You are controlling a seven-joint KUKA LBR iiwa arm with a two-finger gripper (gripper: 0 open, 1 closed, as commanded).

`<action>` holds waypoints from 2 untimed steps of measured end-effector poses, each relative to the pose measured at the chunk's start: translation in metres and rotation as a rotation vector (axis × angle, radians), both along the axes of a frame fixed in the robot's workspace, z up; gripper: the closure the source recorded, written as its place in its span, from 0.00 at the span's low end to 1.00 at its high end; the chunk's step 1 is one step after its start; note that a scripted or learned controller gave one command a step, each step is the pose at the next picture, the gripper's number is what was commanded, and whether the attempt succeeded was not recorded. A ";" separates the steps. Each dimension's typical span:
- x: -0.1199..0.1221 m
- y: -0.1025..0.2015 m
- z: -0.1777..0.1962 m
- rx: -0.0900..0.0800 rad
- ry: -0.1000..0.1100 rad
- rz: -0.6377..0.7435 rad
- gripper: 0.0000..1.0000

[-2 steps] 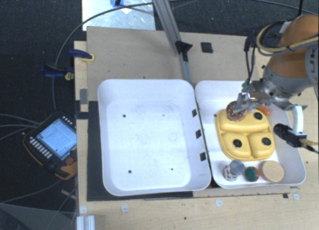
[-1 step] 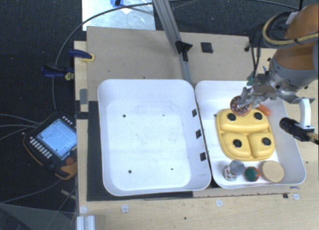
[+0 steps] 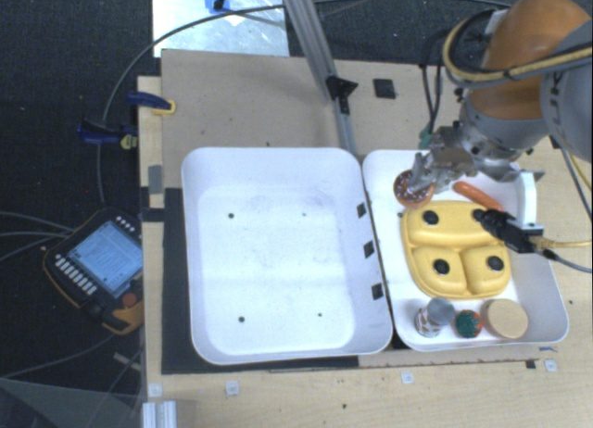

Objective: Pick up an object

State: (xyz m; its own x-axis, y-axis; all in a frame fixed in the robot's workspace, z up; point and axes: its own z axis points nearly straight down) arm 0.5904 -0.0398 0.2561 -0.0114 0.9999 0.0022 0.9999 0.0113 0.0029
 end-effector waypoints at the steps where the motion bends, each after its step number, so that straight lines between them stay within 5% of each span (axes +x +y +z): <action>1: 0.010 0.050 0.004 0.000 -0.001 -0.001 1.00; 2: 0.014 0.105 0.006 0.000 0.000 -0.001 1.00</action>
